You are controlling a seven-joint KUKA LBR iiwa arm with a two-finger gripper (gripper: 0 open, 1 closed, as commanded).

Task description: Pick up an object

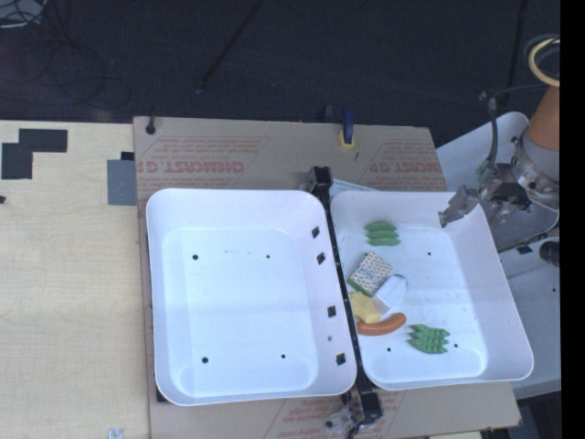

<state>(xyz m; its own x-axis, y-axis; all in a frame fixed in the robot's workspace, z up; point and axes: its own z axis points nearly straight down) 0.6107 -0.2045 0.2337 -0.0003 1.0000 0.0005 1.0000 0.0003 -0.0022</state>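
Observation:
The right bin holds several small objects. A green pea pod lies near its back, and a second green pod lies near its front. A patterned square packet, a pale white-blue piece, a yellow piece and an orange-red sausage shape cluster by the bin's left wall. My gripper hangs over the bin's back right rim, apart from all the objects, with nothing seen in it.
The left bin sits beside the right one, with black clips along the shared edge. Both stand on a cardboard sheet on the bench. The orange-banded arm comes in at the right edge.

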